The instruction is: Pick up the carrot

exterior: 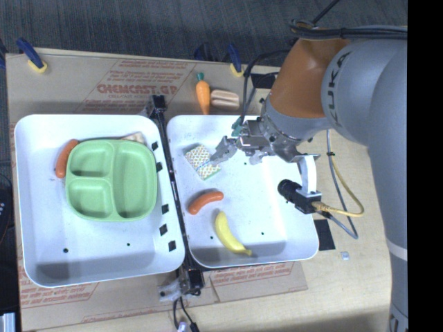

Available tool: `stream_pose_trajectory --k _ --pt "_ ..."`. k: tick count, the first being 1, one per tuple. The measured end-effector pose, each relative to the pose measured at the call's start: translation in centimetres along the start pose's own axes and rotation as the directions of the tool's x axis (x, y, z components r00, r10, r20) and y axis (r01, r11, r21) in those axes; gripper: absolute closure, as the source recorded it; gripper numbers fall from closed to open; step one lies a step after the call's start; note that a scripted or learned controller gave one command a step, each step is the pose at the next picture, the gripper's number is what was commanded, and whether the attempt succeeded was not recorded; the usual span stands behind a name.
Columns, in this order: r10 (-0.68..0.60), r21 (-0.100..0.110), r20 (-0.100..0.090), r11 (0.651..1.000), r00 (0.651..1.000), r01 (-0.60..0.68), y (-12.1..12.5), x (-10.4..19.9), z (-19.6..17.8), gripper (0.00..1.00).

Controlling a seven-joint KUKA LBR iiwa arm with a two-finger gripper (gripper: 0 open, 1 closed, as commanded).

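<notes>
Arm [346, 81] hides gripper [225, 147] base (jaws open, nothing held); carrot [202, 95] outside bin.

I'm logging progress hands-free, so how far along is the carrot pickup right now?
Nothing looks done yet: the carrot lies on the cardboard beyond the right bin, beside a tan block. In hand: the gripper hovers inside that bin near a patterned packet. Left: reaching the carrot, gripping and lifting.
</notes>
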State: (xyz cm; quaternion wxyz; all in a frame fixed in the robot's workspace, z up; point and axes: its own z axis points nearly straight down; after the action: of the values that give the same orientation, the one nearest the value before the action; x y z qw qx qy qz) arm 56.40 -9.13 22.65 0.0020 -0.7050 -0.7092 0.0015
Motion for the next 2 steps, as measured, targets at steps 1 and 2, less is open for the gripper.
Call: stream_pose_trajectory --k 1,2 --pt "0.088 -0.002 0.0 0.996 0.996 -0.088 -5.8 3.2 -8.6 0.0" --pt "0.303 -0.004 0.0 0.953 0.953 -0.303 -8.8 0.6 -15.4 0.0"
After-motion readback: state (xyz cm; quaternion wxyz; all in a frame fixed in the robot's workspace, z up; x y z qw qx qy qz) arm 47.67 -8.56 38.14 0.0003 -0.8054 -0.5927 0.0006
